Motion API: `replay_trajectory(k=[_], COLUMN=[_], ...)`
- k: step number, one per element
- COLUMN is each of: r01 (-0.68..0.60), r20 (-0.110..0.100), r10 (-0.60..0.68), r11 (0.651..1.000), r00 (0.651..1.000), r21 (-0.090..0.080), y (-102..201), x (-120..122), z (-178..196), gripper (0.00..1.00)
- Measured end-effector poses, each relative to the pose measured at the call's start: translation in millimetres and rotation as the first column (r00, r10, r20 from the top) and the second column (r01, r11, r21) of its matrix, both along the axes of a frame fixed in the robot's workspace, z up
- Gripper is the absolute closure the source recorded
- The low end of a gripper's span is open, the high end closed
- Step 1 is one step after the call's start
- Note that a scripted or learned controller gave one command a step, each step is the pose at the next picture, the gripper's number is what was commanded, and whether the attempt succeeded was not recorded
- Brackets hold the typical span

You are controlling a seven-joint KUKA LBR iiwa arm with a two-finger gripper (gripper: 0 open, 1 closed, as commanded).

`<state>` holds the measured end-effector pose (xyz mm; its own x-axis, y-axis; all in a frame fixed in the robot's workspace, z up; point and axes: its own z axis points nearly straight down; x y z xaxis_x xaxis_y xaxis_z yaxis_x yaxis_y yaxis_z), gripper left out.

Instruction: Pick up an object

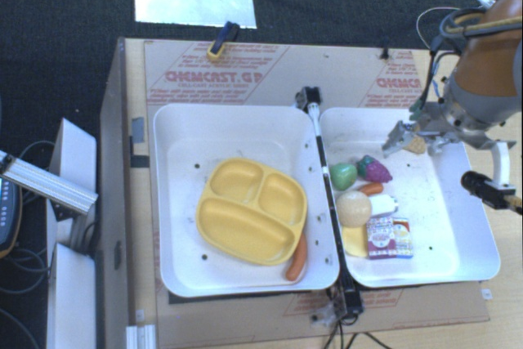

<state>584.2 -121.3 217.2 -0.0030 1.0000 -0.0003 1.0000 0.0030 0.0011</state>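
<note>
Hovering over the right bin (470, 253) at its 1 o'clock corner, the gripper (417, 139) has a tan piece (418, 145) at its jaws; grip state cannot be told.

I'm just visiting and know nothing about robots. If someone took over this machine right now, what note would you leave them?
Gripper: over the right bin's far end, a small tan piece between its fingers.
Right bin: green toy, purple grapes, carrot, cream ball, small box.
Left bin: yellow tray, hot dog.
Done: apparently a pick. Left: confirm it holds.
</note>
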Motion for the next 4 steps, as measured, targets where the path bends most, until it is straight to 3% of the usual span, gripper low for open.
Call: replay_trajectory(k=[1,2,3,4], r01=[0.002,0.007,0.006,0.007], r20=[-0.002,0.006,0.010,0.010], r10=[-0.002,-0.007,-0.006,-0.006], r11=[1.000,1.000,1.000,1.000], r00=[1.000,1.000,1.000,1.000], r21=[0.000,-0.013,-0.013,-0.015], y=[-3,8,8,7], x=[12,8,10,10], z=[-89,-131,-119,-119], gripper=[0.00,0.00,1.00,0.00])
